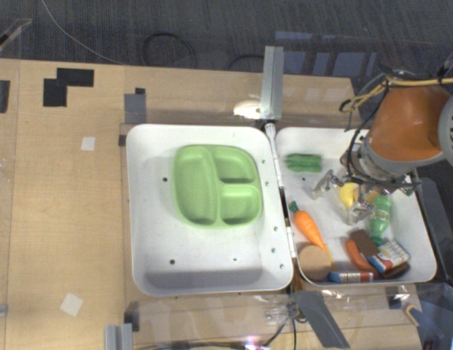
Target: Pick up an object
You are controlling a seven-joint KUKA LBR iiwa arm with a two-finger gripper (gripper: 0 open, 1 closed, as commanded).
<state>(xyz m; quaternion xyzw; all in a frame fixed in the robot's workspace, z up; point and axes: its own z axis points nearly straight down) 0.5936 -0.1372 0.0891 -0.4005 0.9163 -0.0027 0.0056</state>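
My gripper (346, 197) hangs low over the right bin (429, 265), beneath the orange wrist band. Its metal fingers (324, 184) stand open and spread. A small yellow object (348, 192) lies between them on the bin floor, not clamped. Just to the right of the gripper lies a green bottle (381, 216). An orange carrot (310, 227) lies to its lower left, and a dark green piece (303, 162) sits at the bin's back left.
The left bin (149, 254) holds a light green divided plate (215, 184). Along the right bin's front lie a tan round piece (311, 257), a red-brown sausage shape (357, 252), a marker (351, 276) and a small packet (392, 254). A metal divider (281, 195) separates the bins.
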